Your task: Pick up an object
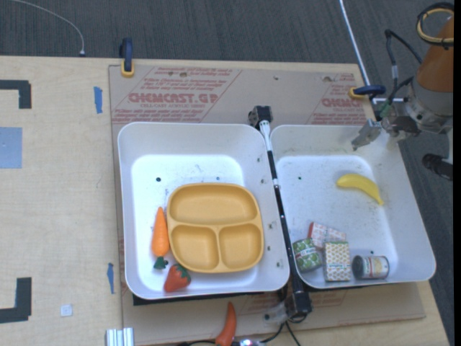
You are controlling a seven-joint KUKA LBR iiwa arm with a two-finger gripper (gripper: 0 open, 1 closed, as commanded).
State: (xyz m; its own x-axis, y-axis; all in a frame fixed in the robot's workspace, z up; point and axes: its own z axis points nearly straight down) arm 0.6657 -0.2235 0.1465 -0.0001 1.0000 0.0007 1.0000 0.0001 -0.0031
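Yellow banana point(360, 187) lies alone and easiest to take; the claw point(362, 137), its grip unclear to me, should drop straight over its middle.

Smooth white plastic, faintly glossy, on both bins point(137, 157). Matt yellow plastic on divided tray point(215, 226). Glossy plastic look on banana point(360, 187) and carrot point(160, 233). Printed paper label, metal ends on can point(371, 267). Pale matt wood on bench point(57, 193).
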